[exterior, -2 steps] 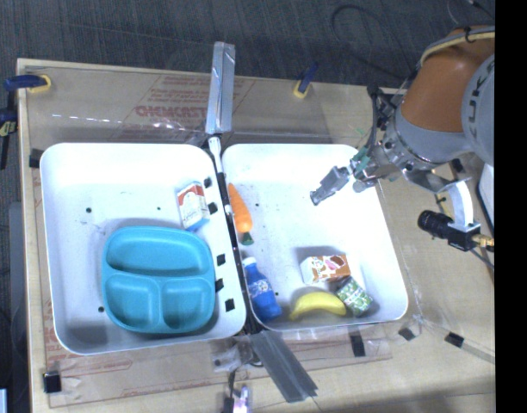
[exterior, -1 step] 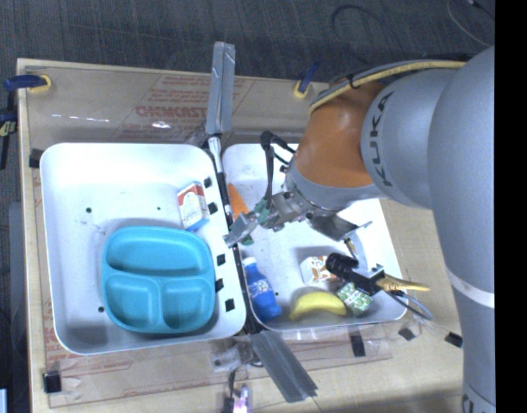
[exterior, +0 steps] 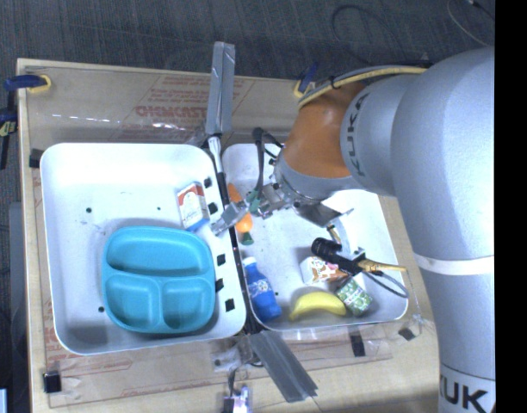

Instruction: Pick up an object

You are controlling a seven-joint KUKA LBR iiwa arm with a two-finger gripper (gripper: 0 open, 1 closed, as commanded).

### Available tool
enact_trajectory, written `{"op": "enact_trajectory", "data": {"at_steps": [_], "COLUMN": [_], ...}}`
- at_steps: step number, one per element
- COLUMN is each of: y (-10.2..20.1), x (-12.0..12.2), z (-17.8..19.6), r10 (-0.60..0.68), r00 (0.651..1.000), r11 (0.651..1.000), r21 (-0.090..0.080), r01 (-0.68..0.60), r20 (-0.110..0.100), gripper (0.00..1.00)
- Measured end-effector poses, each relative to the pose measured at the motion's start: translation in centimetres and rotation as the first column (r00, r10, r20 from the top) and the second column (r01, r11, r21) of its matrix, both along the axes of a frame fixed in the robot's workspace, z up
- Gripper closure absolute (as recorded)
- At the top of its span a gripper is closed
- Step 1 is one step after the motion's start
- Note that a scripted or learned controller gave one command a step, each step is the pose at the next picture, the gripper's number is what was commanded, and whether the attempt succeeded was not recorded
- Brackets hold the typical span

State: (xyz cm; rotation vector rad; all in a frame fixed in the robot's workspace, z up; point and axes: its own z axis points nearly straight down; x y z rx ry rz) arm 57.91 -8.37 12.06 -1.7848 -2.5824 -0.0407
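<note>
We cannot tell the two-finger gripper's (exterior: 246, 206) state; the upright blue plastic bottle (exterior: 259, 287) stands just nearside of it along the bin divider.

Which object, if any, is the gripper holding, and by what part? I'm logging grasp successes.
It cannot be told. The gripper sits low over the divider between the two bins, and no object shows between its fingertips from this angle.
</note>
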Motion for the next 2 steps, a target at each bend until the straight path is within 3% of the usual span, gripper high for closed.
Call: {"op": "enact_trajectory", "data": {"at_steps": [1,2], "y": [-0.73,-0.77], "x": [2.43,2.09], "z": [-0.55,-0.56], "r10": [0.068,0.165], "r00": [0.996,0.986], "r11": [0.997,0.986], "r21": [0.039,0.034], "r01": [-0.066,-0.164], "r20": [-0.063,-0.025], "gripper": [0.0,0.0]}}
